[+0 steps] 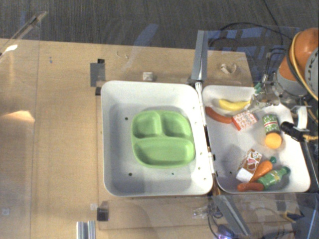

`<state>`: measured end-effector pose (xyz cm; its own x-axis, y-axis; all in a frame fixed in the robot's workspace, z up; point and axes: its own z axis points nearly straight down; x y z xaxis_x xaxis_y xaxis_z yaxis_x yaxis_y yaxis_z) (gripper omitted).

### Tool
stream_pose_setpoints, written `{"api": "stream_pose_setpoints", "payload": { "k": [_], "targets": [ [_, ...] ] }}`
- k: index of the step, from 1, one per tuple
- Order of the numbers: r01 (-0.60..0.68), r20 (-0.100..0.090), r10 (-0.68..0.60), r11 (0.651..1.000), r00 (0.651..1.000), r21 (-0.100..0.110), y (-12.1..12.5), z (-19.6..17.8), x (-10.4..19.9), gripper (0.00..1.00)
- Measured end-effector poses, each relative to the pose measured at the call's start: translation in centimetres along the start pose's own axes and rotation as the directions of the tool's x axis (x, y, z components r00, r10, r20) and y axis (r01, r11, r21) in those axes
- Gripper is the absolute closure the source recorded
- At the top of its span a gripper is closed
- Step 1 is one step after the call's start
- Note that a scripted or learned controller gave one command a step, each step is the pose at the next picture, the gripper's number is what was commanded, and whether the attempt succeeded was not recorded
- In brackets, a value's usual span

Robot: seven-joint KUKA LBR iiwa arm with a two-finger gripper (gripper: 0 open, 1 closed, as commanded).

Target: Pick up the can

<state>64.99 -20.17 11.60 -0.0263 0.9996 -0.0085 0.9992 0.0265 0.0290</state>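
The can [270,124], small with a green top and a red and white label, lies in the right bin [299,158] near its right wall. Just below it sits an orange ball [273,141]. My gripper [262,93] hangs over the far edge of the right bin, next to the right tip of the banana [233,104]. It is up and to the left of the can, apart from it, and nothing shows between it and the can. The grey arm with its orange band [303,51] comes in from the upper right.
The right bin also holds a red sausage [218,115], a red and white carton [244,120], a second small carton [250,162], a carrot [263,169], a green bottle [274,178] and a red piece [249,186]. A green divided plate [163,138] lies in the left bin [117,133].
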Motion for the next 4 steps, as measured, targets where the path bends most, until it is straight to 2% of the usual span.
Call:
{"api": "stream_pose_setpoints", "payload": {
  "k": [1,2,3,4],
  "targets": [
    [0.0,0.0,0.0,1.0,1.0,0.0,0.0,0.0,0.0,0.0],
    [-0.029,-0.003,0.029,1.0,1.0,-0.006,-2.5,1.5,-0.2,0.0],
    [-0.025,0.0,0.025,1.0,1.0,-0.013,-2.1,0.2,-0.1,1.0],
    [-0.025,0.0,0.025,1.0,1.0,-0.013,-2.1,0.2,-0.1,0.0]
  ]
}}
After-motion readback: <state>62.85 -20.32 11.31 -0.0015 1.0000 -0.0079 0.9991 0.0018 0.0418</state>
